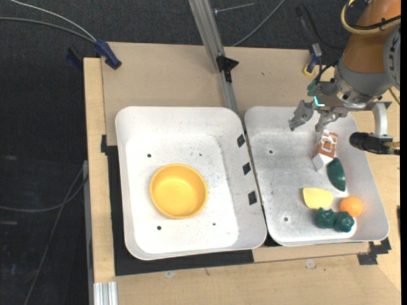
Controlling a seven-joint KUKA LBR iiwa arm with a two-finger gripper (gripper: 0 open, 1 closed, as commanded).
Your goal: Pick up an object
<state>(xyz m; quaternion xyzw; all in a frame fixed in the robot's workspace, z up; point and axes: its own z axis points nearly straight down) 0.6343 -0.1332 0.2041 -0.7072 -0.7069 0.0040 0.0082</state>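
tool (313, 114) above right bin (280, 189); carton (326, 146) just beside | yellow bowl (179, 190) left bin (133, 170)

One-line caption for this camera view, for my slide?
Gripper open above right bin, near a carton; yellow bowl in left bin.

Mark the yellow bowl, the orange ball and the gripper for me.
yellow bowl (178, 190), camera view, inner bottom.
orange ball (351, 206), camera view, top surface.
gripper (315, 121), camera view, midway between fingertips.
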